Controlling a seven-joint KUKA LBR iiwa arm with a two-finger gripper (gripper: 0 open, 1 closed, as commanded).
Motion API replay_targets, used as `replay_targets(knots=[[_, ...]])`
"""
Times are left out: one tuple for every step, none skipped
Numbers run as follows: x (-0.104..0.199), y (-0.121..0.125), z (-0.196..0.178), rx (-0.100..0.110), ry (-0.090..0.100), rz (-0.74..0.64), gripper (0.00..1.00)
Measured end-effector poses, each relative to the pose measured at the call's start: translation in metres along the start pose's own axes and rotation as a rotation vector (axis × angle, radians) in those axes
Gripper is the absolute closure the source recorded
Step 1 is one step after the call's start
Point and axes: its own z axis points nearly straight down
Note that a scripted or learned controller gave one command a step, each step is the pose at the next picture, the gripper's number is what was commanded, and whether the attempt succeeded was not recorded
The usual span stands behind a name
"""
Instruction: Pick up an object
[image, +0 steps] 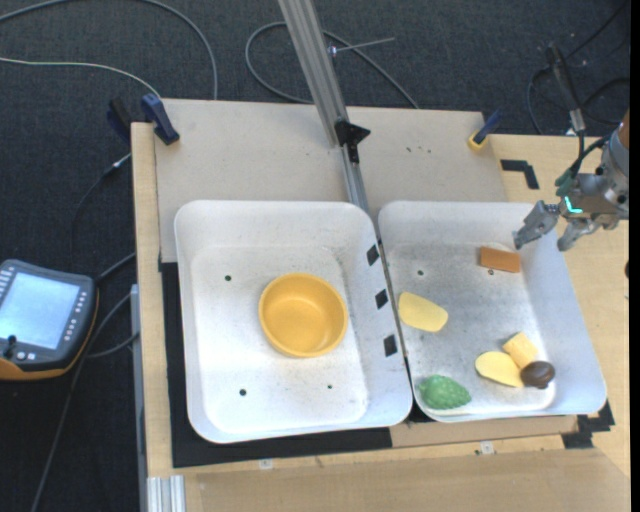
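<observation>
**Arm poised at the right bin's edge, nothing in its grasp**

A handheld controller (40, 318) lies off the bench at nine o'clock. The left bin (205, 235) holds a yellow bowl (303, 314), upright near its centre. A metal post (322, 75) slants down from twelve o'clock to the seam between the bins. In the right bin (570, 305), a pale yellow piece (422, 312) lies toward nine o'clock, a green lump (443, 391) at seven o'clock, an orange block (499, 260) toward one o'clock, and a yellow slice (498, 368) touches a small yellow cylinder (520, 349) with a dark brown ball (538, 374) against it at five o'clock. The gripper (552, 230) hangs over the bin's two o'clock rim, fingers spread apart and bare, just beside the orange block without touching it.
</observation>
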Motion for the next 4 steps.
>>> replay_targets(knots=[[0.000, 0.000, 0.000, 0.000, 0.000, 0.000, 0.00], [-0.008, 0.002, 0.046, 0.004, 0.001, 0.000, 0.00], [-0.006, 0.009, 0.093, 0.004, 0.001, 0.000, 0.00], [-0.013, 0.004, 0.139, 0.004, 0.001, 0.001, 0.00]])
